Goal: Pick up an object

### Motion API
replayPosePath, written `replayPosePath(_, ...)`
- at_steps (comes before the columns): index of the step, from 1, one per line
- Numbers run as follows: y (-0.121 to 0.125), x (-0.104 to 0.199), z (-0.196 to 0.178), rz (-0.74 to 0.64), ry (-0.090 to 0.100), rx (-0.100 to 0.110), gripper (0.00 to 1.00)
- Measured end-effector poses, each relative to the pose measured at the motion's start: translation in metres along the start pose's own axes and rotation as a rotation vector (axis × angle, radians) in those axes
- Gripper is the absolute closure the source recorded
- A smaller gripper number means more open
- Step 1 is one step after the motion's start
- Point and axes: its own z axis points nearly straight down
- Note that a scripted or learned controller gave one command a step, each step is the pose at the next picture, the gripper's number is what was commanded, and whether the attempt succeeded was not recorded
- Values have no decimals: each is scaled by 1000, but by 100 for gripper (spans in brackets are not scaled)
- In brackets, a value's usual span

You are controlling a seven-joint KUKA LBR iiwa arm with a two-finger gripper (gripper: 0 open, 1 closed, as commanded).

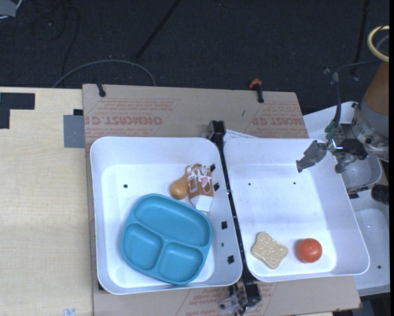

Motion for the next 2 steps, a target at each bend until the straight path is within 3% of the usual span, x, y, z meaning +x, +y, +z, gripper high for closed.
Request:
replayPosePath(1, 2, 0, -6, -2, -2, -10, 0)
replayPosePath(2, 7, -7, 53, -1, -1, -6, 0)
